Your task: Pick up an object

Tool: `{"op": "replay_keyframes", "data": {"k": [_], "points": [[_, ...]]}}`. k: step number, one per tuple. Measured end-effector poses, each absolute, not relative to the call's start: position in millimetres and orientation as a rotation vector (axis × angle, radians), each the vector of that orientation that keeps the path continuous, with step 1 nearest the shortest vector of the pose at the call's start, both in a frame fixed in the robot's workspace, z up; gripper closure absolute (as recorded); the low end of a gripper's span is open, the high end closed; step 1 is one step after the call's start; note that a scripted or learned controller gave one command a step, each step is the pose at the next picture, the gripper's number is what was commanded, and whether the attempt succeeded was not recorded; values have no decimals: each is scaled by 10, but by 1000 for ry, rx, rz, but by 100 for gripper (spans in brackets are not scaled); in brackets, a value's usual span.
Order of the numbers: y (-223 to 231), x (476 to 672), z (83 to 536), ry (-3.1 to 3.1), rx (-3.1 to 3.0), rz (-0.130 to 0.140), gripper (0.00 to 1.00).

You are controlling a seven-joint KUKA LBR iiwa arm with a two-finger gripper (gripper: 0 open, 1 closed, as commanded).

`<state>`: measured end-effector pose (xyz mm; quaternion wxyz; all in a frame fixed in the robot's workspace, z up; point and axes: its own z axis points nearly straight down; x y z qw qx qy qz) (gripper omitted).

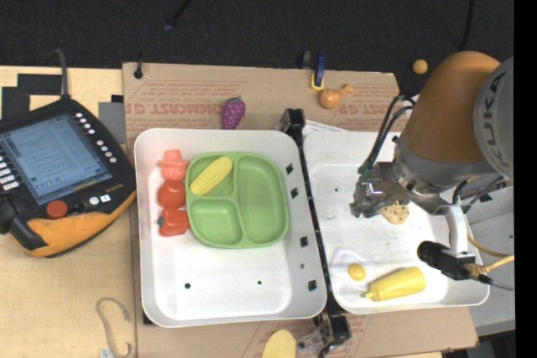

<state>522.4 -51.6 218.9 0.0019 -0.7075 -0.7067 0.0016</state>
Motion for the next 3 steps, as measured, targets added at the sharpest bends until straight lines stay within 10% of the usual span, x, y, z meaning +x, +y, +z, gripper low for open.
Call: {"op": "replay_keyframes", "data": {"k": [3], "points": [[-437, 5338, 2205, -2218, -2220, 5, 100]]}}
